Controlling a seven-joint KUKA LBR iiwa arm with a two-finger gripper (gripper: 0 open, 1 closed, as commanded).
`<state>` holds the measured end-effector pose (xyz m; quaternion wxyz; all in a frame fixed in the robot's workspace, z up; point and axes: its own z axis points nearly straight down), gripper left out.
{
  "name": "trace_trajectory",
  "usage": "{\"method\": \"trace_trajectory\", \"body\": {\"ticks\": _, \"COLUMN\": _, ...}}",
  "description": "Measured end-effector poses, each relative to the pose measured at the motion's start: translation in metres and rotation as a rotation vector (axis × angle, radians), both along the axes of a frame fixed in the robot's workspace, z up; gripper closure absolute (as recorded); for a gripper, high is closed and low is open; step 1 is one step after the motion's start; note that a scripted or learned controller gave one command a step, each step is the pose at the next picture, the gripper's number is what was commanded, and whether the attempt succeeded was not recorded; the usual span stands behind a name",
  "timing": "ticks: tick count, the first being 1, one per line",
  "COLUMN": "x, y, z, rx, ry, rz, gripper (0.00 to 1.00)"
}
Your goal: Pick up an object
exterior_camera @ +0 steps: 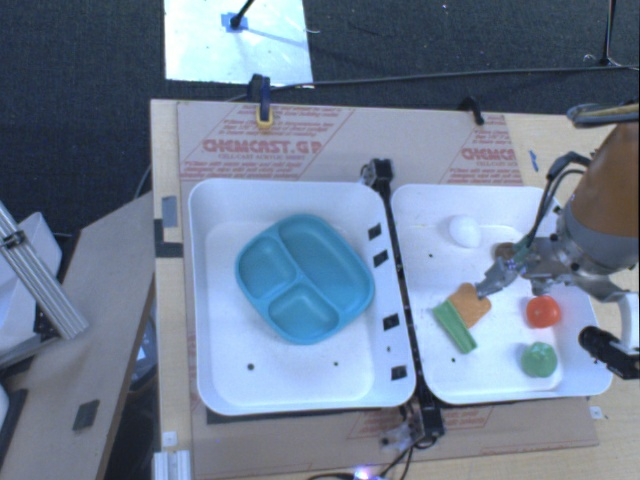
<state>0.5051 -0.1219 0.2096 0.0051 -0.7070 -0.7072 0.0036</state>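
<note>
Pincer tip touches orange block, upper right edge.

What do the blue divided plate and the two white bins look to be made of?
Blue plate: probably moulded plastic, one even colour, soft sheen, rounded compartments. White bins: likely thin formed plastic, smooth, slightly glossy, with rounded corners and shallow walls.

Dark carpet floor, pale wooden bench, shiny floor sheet
</note>
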Motion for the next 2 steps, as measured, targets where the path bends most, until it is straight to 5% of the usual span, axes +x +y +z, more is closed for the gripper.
{"method": "trace_trajectory", "body": {"ticks": 1, "x": 0.003, "y": 0.000, "z": 0.006, "rx": -0.002, "ry": -0.013, "rz": 0.003, "gripper": 0.00}}
{"method": "trace_trajectory", "body": {"ticks": 2, "x": 0.005, "y": 0.002, "z": -0.035, "rx": -0.001, "ry": -0.010, "rz": 0.001, "gripper": 0.00}}
